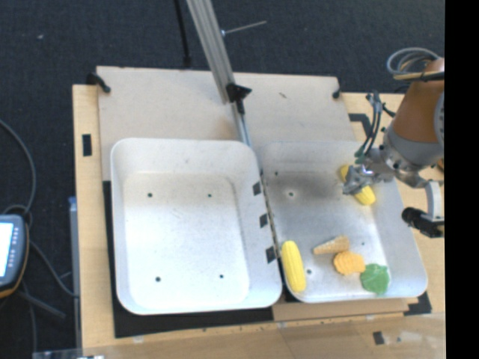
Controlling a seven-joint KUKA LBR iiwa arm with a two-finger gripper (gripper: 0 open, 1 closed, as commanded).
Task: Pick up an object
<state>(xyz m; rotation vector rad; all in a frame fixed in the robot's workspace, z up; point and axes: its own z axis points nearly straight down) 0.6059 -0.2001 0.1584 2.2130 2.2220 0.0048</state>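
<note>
The right bin [329, 163] holds several toy foods. A yellow corn cob [293, 265] lies at its front left, with a tan wedge [331, 245], an orange-yellow piece [348, 262] and a green piece [375, 277] to its right. A small yellow object [362, 194] lies by the bin's right rim at the back. My gripper [357, 179] hangs right over that yellow object, at or just above it, with the grey arm and its orange band [416, 118] behind. Whether anything sits between the fingers is hidden.
The left bin [187, 223] is beside the right one, with black clips along the divide. A slanted aluminium post [213, 43] rises from the back middle of the bench. Cables and a black fitting [423, 221] sit at the right edge.
</note>
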